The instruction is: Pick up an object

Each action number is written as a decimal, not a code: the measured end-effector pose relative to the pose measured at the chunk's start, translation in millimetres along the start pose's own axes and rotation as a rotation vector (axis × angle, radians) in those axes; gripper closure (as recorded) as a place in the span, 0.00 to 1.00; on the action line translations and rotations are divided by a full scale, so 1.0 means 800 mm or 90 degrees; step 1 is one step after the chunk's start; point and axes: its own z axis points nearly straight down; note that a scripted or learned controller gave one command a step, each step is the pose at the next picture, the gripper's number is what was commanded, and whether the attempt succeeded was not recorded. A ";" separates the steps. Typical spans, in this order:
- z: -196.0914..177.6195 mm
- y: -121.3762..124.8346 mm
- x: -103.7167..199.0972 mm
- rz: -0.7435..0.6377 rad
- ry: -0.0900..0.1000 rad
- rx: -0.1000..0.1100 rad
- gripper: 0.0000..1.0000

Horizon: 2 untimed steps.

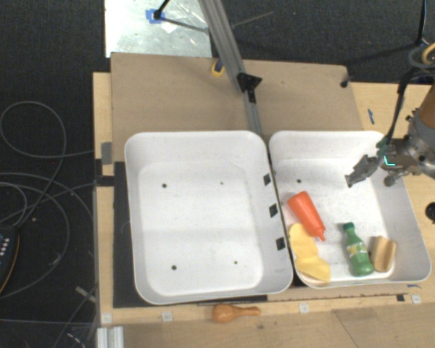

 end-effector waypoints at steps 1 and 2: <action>0.078 -0.003 0.004 0.002 0.001 0.003 0.00; 0.134 -0.011 0.008 0.002 0.001 0.003 0.00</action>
